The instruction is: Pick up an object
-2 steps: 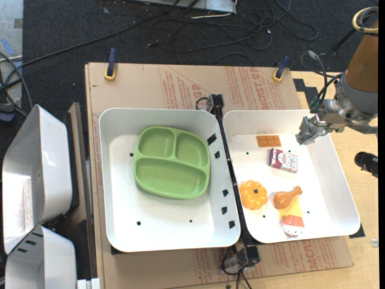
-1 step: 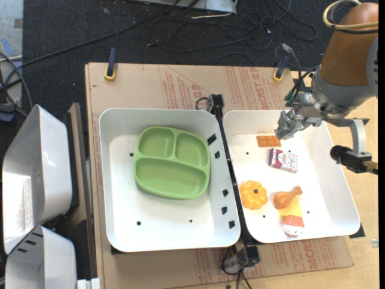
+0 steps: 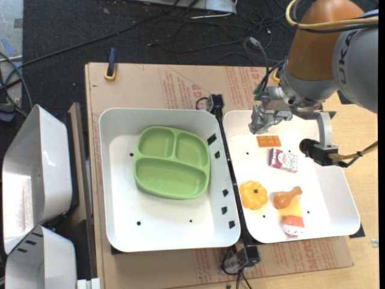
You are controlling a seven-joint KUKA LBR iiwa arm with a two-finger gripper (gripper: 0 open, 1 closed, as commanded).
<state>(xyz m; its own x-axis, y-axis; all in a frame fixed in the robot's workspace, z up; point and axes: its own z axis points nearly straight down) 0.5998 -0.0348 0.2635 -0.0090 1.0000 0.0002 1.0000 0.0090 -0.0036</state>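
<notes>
In the right bin (image 3: 337, 188) lie an orange waffle-like cracker (image 3: 268, 141), a small purple and white box (image 3: 283, 160), a yellow-orange pumpkin toy (image 3: 253, 194), an orange drumstick toy (image 3: 286, 197) and a small red and cream figure (image 3: 293, 223). My gripper (image 3: 262, 123) hangs over the bin's far left corner, just above and left of the cracker. Nothing shows between its fingers.
The left bin (image 3: 114, 179) holds a green divided plate (image 3: 173, 162). A black clip strip (image 3: 224, 161) runs between the bins. White tubs (image 3: 33, 167) stand at the far left. Cables lie on the dark floor behind the bench.
</notes>
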